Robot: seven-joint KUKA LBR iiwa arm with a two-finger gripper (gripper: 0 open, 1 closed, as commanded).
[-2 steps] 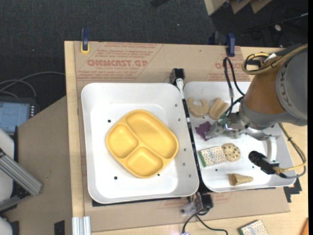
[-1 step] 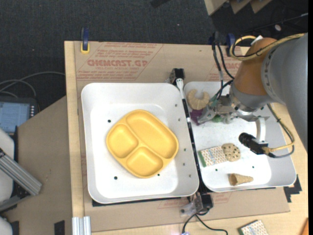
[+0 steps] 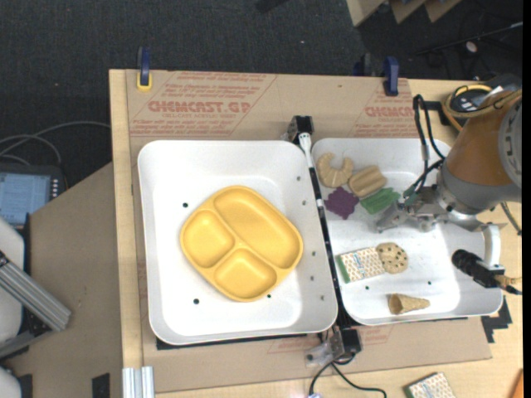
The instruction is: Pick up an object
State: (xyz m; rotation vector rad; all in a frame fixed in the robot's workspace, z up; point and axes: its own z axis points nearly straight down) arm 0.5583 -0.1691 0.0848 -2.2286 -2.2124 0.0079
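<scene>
In the right bin (image 3: 473,305) we see a green block (image 3: 380,200) beside a purple piece (image 3: 340,202). Our gripper (image 3: 397,215) hovers at the block's near right edge; we cannot tell its grip.

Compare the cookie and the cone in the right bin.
The cookie is round and flat with dark specks; the cone is tapered, plain tan, lying on its side. The cookie sits mid-bin, touching a patterned packet; the cone lies alone nearer the bin's front rim. The cookie is closer to the gripper than the cone. Both are small tan food-like items resting on the right bin floor, not held.
</scene>
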